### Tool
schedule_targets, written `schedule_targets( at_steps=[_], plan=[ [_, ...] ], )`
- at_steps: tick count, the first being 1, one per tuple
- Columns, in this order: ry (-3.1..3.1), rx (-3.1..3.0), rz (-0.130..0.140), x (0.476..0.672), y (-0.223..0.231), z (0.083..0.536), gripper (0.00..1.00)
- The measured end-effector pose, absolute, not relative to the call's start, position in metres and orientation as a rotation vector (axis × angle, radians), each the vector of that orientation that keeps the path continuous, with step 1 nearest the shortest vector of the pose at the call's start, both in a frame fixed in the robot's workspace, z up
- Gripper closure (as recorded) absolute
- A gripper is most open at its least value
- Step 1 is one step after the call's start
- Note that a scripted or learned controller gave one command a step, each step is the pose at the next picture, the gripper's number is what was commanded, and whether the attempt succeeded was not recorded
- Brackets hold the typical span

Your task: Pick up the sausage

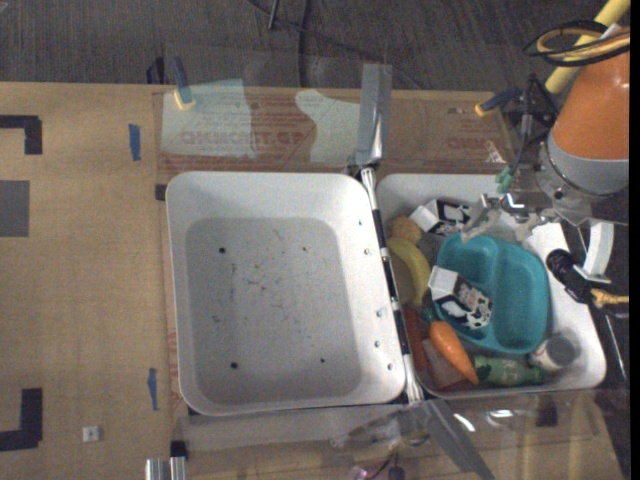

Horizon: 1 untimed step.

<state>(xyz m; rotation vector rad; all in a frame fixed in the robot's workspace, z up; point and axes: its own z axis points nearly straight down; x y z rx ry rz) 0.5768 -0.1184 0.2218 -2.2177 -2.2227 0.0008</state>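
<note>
Cardboard-topped bench (80,268): sausage (413,336), low-left of the jaws (state unclear), looks light, smooth, best pinched mid-length.

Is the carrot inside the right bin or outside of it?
Inside. The carrot lies within the right bin, near its front wall, beside the teal tray, with the green item next to it.

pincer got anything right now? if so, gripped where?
Cannot be told. The pincer sits over the right bin's back edge, just above the teal tray; nothing is visibly in it, and its tip is too small and blurred.
</note>
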Motion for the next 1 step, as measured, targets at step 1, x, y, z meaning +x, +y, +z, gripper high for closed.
schedule_targets(
  at_steps=[1],
  plan=[
    [-2.048,-2.379,0.002,0.5779,-0.0569,0.1844,0.00]
  ],
)
